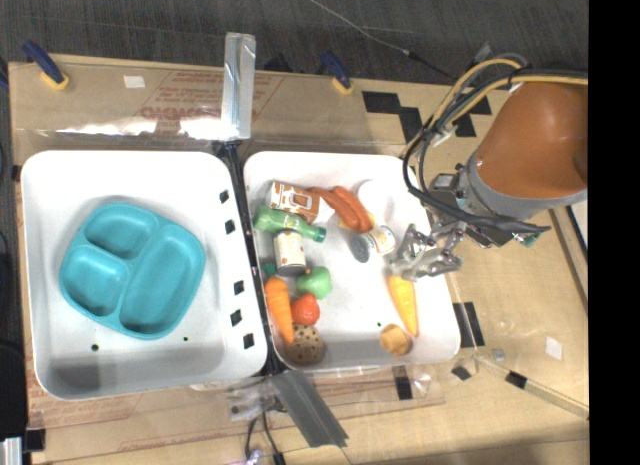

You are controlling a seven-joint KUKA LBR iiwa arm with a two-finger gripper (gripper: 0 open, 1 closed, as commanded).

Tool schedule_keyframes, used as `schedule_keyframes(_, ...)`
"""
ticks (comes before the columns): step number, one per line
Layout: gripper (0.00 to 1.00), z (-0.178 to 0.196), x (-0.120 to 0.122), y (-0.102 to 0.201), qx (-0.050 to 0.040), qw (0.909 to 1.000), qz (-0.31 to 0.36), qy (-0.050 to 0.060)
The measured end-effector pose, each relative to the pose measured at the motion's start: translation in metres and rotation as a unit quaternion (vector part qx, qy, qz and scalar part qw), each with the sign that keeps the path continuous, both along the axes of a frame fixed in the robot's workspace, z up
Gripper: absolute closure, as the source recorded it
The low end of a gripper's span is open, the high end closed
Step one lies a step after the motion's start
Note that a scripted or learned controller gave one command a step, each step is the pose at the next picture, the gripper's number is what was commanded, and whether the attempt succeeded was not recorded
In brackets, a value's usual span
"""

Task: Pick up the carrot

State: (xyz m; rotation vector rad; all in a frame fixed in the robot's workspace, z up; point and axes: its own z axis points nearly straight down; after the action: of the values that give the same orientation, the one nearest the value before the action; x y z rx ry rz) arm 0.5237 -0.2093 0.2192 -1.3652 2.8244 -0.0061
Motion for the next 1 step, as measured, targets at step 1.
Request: schedule_keyframes(1,1.00,-0.1278,-0.0280,0.0114,0.0011,0.9626,0.271,0.004)
